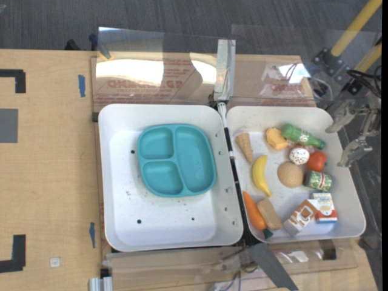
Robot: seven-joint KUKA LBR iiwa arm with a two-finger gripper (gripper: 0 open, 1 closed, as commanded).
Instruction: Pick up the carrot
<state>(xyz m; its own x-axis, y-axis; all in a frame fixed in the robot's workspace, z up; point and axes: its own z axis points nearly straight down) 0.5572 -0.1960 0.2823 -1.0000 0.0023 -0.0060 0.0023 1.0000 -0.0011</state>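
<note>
The claw point(354, 139) hangs over the right bin's point(351, 220) far right rim, its opening impossible to judge. The carrot point(254, 211) lies well leftward and toward the front of that bin, against its left wall, long axis running front-to-back, beside the bread stick point(269, 214).

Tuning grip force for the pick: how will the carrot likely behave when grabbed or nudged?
The carrot looks like a smooth, rigid toy, so probably light and somewhat slippery. Its tapered, round shape may roll or squirt out of a pinch. It lies against a tan block near the bin wall, likely limiting claw room.
</note>
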